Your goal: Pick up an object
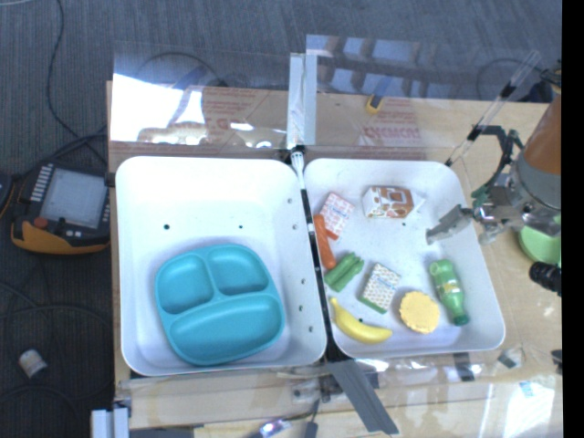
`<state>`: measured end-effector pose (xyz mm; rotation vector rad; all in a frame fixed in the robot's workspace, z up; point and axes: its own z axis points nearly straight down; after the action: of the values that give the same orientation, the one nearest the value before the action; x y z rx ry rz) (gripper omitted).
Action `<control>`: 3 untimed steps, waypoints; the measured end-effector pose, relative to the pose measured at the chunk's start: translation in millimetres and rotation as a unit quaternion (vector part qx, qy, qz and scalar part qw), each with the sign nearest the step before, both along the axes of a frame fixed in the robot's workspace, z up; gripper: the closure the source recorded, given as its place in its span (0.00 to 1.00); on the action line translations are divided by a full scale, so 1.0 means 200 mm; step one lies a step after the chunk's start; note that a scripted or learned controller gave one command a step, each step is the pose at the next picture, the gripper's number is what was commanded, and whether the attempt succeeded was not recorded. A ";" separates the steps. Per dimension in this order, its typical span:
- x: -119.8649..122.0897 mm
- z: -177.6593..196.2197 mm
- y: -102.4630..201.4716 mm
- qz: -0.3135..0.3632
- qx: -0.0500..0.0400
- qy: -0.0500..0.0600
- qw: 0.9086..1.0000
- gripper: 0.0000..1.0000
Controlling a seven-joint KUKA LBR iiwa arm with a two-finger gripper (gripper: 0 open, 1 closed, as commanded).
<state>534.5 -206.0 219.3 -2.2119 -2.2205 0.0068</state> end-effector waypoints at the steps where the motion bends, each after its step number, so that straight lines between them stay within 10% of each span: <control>1: -0.06 -0.60 -0.04 -0.026 0.004 -0.002 1.000 0.00; 2: -0.14 -0.64 0.03 -0.010 -0.003 -0.015 1.000 0.00; 3: -0.15 -0.62 0.03 -0.010 -0.001 -0.010 1.000 1.00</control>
<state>504.6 -200.1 95.9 -2.2457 -2.2087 -0.0148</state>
